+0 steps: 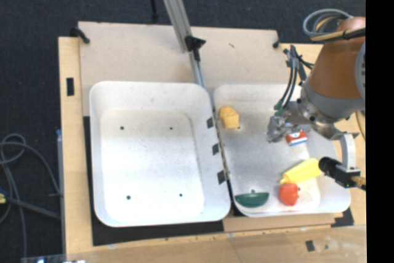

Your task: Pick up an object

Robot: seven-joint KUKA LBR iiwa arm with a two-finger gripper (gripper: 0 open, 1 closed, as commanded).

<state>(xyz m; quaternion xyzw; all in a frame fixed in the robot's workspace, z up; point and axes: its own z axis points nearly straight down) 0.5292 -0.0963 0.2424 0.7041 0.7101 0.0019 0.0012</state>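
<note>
Camera view: hand [278,130] just left of red-blue object [297,139]

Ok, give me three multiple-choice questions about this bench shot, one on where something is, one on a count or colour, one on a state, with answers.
1. Where does the small yellow rounded object lie?
A. In the left white bin
B. In the right white bin, near its left wall
C. On the wooden bench outside both bins

2. How many loose objects are in the right white bin?
A. Two
B. Five
C. Eight

3. What state is the small round red object in?
A. Resting on the bin floor
B. Clamped in the gripper
C. Lying in the left bin

Answers: 1 B, it sits close to the divider on the right bin's side. 2 B, the yellow rounded one, the red-white-blue small item, the yellow elongated block, the dark green dish-like piece and the red one. 3 A, it lies by the near edge, apart from the gripper.
</note>
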